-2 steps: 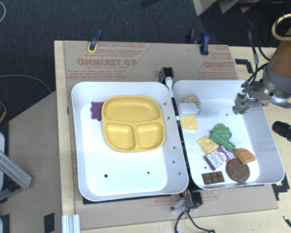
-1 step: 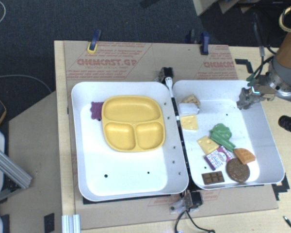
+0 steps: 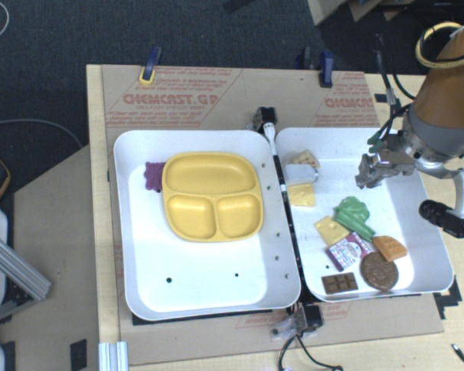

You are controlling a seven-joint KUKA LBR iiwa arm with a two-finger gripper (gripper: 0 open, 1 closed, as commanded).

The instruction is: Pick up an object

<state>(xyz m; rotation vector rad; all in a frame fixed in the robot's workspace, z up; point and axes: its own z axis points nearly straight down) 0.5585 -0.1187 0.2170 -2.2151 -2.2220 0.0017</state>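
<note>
My gripper hangs over the back right part of the right bin, above bare white floor, with nothing visibly in it. Just below and left of it lies a green toy. Around that lie a yellow wedge, a pink-purple packet, an orange-brown piece, a round brown cookie and a dark chocolate bar. Near the bin's left wall sit a pale yellow block, a grey piece and a tan crumbly piece.
The left bin holds a yellow divided plate, with a purple item tucked at its left. The grey and orange arm comes in from the right over the right bin's far corner. Blue clamps grip the board's back edge.
</note>
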